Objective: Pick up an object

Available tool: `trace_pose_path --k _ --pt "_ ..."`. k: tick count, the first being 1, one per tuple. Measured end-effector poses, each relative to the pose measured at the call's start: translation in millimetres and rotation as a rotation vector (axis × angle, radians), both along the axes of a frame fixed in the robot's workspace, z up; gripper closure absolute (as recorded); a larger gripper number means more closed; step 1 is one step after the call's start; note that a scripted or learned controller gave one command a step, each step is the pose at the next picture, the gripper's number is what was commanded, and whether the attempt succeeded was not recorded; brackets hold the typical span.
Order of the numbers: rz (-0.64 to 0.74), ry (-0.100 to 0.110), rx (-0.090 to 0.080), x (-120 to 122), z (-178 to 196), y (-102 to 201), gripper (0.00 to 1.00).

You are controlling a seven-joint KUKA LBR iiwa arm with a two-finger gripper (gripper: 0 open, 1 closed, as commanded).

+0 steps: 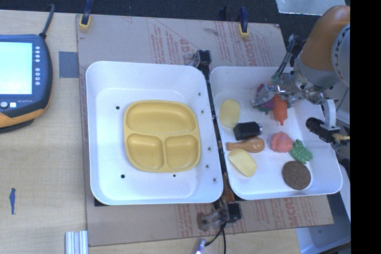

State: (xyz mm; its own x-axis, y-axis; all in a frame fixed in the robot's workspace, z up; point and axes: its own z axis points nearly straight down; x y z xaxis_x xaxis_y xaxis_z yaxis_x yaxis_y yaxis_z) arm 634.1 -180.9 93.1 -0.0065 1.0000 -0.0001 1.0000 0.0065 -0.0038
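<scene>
Carrot (pixel 280 110), orange, is lying in the right bin (pixel 333 187) beneath the gripper (pixel 269 94); whether it is gripped, I cannot tell. Sharing that bin are a drumstick (pixel 247 145), a black block (pixel 246 129) and a brown disc (pixel 296 175). A yellow divided tray (pixel 161 135) is sitting in the left bin (pixel 101 128).

On the wooden tabletop (pixel 41 175) lies a brown cardboard sheet (pixel 166 38), held at its far edge by two clamps with blue handles, one at the left (pixel 86 13) and one at the right (pixel 243 21). At the left edge of the tabletop rests a handheld control pad (pixel 21 80) with a pale screen and an orange and grey body. Just beside it, on the cardboard, is a small grey square of tape (pixel 68 64). A small blue mark (pixel 12 200) shows on the wood near the front left.
</scene>
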Motion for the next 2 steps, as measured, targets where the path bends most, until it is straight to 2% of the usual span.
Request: trace_pose_path --k 1,2 --pt "-0.005 0.018 0.001 18.5 -2.1 47.3 0.0" --pt "-0.007 0.017 -0.001 18.4 -2.0 48.6 0.0"
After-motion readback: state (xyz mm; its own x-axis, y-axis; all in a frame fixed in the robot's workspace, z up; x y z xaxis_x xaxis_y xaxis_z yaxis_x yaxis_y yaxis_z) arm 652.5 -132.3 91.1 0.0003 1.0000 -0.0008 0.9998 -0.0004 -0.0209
